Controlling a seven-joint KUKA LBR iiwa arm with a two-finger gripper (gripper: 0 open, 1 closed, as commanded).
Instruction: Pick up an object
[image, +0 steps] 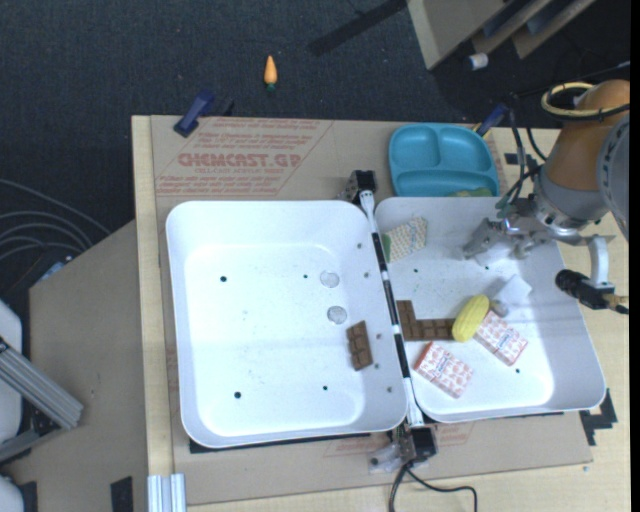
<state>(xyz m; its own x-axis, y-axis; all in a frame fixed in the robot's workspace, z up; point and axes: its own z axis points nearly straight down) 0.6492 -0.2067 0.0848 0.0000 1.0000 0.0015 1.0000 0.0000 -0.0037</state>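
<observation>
- Left bin (200, 240): shallow, white, mostly bare. Near its right wall, a small brown block (359, 345), w/ two pale discs (333, 297) just above it toward the bin's middle. A few dark specks on the floor.
- Right bin (570, 385): holds the clutter. Yellow lemon-like object (471, 318) sits about mid-bin, touching a brown L-shaped piece (420, 325) that runs along the left wall then turns toward the lemon.
- Two red-and-white patterned packets: one (444, 369) near the front edge, just below the L-piece; the other (500, 338) just right of the lemon, touching or nearly so.
- Pale checked packet (407, 238) in the right bin's far-left corner.
- Small white crumpled bit (514, 290) btwn the lemon and the gripper, apart from both packets.
- Gripper (488, 243) is over the far part of the right bin, arm coming in from the right edge (orange band above the wrist shows at the far-right corner). Fingers look spread, nothing btwn them; tips low near the bin floor, well apart from the lemon.
- Blue divided tray (425, 155) rests on the bench (150, 300) just beyond the right bin's far edge; compartments' contents can't be made out.
- Off the bench, on the dark floor past the far edge: a small orange carrot-shaped thing (270, 70).
</observation>
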